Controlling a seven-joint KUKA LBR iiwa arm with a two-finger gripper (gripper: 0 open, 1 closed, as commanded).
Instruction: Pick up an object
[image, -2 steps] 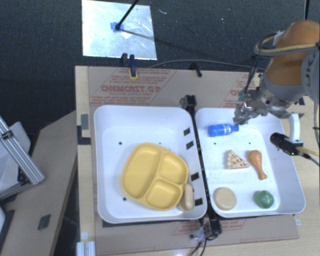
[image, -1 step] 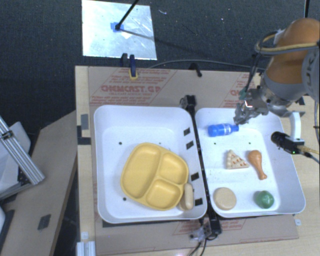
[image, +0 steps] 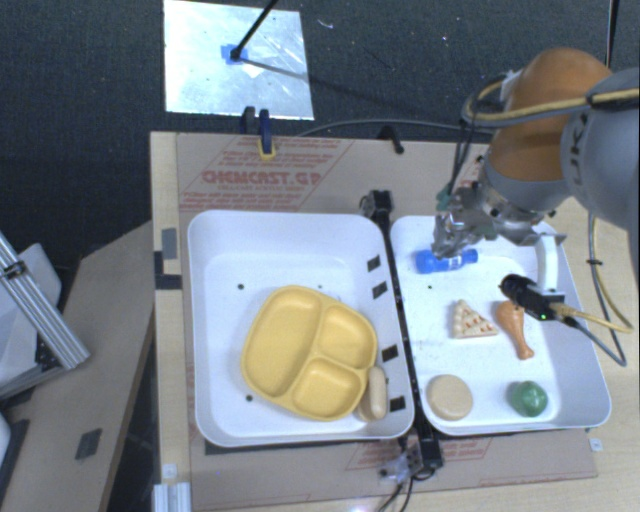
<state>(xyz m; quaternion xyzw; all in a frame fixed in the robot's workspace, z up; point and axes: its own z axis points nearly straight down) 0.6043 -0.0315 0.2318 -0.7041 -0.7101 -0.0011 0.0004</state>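
Note:
My gripper (image: 451, 243) hangs low over the far left corner of the right bin (image: 580, 400). Directly beneath it, touching or nearly touching, lies a small blue block (image: 446, 262). Whether the block sits inside the gripper cannot be made out. Nearer the middle of that bin are a pizza-slice toy (image: 472, 321) and a tan drumstick (image: 515, 328). A round beige disc (image: 450, 396) and a green ball (image: 528, 398) sit along the bin's front.
The left bin (image: 225, 300) holds a yellow divided plate (image: 310, 352) with a pale bread-like piece (image: 375, 392) by its right edge. A black ridge (image: 392, 290) separates the bins. A black part with a cable (image: 528, 292) reaches into the right bin from the right.

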